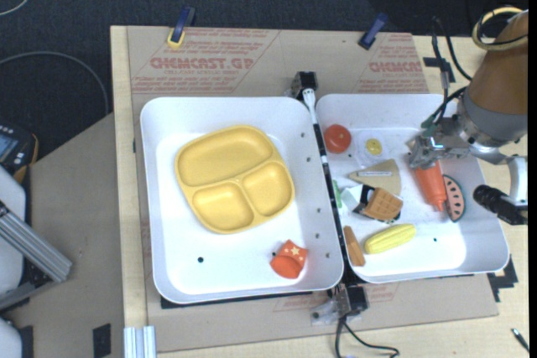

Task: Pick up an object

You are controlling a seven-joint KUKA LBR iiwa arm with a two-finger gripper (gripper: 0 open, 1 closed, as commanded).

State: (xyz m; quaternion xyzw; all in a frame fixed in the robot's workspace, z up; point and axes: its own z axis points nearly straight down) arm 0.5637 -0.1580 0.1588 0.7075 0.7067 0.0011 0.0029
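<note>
Bench [252, 54] of brown board fills the middle of the frame, with red lettering along its upper part and two clamps on its top edge, a yellow-tipped one [179, 28] at upper left and a blue one [372, 31] at upper centre-right.

Two white bins sit side by side on it. The left bin [159, 180] holds a yellow plate [233, 179] with three compartments, lying toward its upper middle, and a small red-orange toy [289, 259] near its lower right corner, well apart from the plate.

The right bin [470, 251] holds the small things. The arm [503, 88] comes in from the right edge of the frame, orange band above grey wrist, and its gripper [428, 148] hangs over the bin's upper right part. The gripper's tip is just above the top end of a carrot [433, 186], which lies pointing down the frame; whether anything is clasped, or how wide it stands, I cannot tell.

Just right of the carrot, touching or nearly so, lies a watermelon slice [454, 197]. A corn cob [391, 238] lies tilted near the bin's lower middle. Above it is a waffle-patterned piece [382, 204], and above that a pale cheese wedge [375, 174]. A red tomato [337, 137] sits at the bin's upper left, with a small yellow piece [372, 147] to its right. A sausage [353, 248] lies along the lower left wall.
</note>
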